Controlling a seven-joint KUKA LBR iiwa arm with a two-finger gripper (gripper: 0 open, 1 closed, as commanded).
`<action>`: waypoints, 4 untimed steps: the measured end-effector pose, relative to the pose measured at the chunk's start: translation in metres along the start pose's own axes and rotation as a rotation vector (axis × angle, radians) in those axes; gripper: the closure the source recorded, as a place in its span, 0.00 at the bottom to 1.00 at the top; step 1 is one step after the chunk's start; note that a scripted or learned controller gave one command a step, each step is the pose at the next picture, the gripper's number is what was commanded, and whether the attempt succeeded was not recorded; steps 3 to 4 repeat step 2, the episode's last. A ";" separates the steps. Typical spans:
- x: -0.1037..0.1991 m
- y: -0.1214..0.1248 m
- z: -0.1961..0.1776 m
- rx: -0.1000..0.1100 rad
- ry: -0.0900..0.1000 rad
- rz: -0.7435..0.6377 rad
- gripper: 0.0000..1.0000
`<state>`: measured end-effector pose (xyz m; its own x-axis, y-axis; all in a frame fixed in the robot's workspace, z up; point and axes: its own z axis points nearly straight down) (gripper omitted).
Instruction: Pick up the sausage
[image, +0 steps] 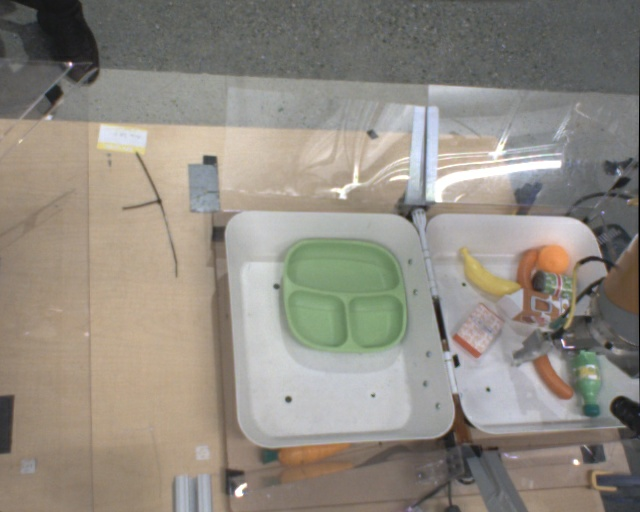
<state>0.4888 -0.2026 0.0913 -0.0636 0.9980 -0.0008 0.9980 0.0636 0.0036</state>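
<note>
On the bench (100, 350), the left bin (250, 400) held a green divided plate (345, 308). In the right bin (500, 405), the end effector (535, 347) hovered just above the sausage (553, 376), beside a green bottle (587, 378); its grip state could not be told. The pink packet's (478, 328) label was unreadable.

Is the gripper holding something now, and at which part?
Nothing is visibly held. The gripper hovers just above the sausage's upper end, not closed around it.

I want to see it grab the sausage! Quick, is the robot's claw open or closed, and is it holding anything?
Gripper: open, holding nothing, just above the sausage.
</note>
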 end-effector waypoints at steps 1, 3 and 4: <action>-0.001 0.002 -0.012 -0.006 -0.003 0.000 1.00; 0.066 0.025 -0.087 -0.003 -0.001 -0.036 1.00; 0.066 0.025 -0.087 -0.003 -0.001 -0.036 1.00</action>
